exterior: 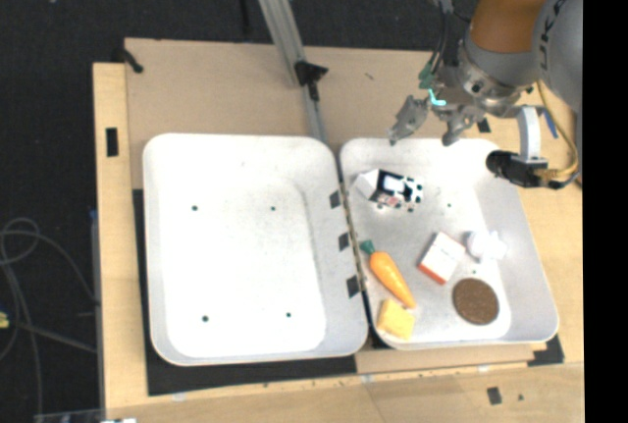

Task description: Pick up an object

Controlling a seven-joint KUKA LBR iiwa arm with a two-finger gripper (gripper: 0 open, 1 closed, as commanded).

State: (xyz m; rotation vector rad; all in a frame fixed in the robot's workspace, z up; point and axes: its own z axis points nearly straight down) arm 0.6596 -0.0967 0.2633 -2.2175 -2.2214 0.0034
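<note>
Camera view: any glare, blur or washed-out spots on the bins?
Camera view: both white bins, left and right, read bright, near washed-out, rims hard to trace; the small white object almost merges into the bin floor; the gripper looks slightly soft; carrot and brown disc stay crisp.

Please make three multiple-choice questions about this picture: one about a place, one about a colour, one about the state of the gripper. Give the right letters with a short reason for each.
1. Where does the carrot lie?
A. in the left bin
B. in the right bin, near its left wall
C. on the bench outside the bins

2. What colour is the round disc in the right bin?
A. brown
B. green
C. blue

3. What is the state of the gripper?
A. shut on the carrot
B. shut on the disc
C. open, holding nothing

Answers:
1. B, the carrot rests by the wall that meets the left bin.
2. A, the disc is dark brown against the white floor.
3. C, its fingers stand apart above the bin's far edge, with nothing between them.
</note>
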